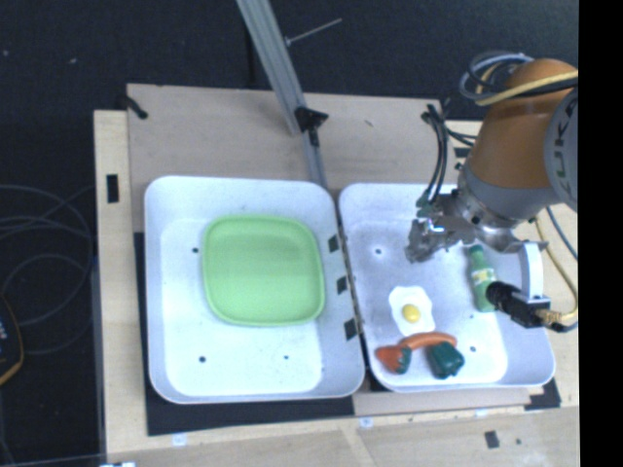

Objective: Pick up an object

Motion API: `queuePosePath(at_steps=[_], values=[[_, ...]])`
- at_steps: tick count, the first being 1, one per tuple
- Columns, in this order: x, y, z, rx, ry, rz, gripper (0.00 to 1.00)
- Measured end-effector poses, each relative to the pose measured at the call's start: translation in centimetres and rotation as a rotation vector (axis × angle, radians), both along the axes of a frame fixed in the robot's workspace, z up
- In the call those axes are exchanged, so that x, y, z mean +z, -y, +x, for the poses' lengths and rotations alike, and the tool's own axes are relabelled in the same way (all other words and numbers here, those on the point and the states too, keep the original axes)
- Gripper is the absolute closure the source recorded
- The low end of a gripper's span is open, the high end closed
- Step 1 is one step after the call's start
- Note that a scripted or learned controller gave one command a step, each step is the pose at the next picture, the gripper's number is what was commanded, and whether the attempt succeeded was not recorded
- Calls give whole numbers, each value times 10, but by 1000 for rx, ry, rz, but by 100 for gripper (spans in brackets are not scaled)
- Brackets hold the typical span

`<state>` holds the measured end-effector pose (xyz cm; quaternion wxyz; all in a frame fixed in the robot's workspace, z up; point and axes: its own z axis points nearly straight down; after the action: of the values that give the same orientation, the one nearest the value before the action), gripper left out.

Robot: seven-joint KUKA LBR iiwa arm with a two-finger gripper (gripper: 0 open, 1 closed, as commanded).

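While the hand (421,243) hangs low in the right bin (382,207), grip state can't be read; candidates cluster just below it: fried egg (411,309), sausage (426,341), green bottle (480,275) to its right

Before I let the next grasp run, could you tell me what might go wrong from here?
The fried egg, sausage, red piece and dark green piece crowd together, so the gripper could nudge neighbours. The egg looks flat and may slip. The green bottle lies close under the arm.
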<state>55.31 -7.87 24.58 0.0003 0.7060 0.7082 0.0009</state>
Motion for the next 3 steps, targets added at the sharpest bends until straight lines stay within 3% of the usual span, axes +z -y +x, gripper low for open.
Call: queuePosePath(at_steps=[2,3], values=[[-17,-104,-28,0,-2,0,100],[0,-157,-42,1,0,1,100]])
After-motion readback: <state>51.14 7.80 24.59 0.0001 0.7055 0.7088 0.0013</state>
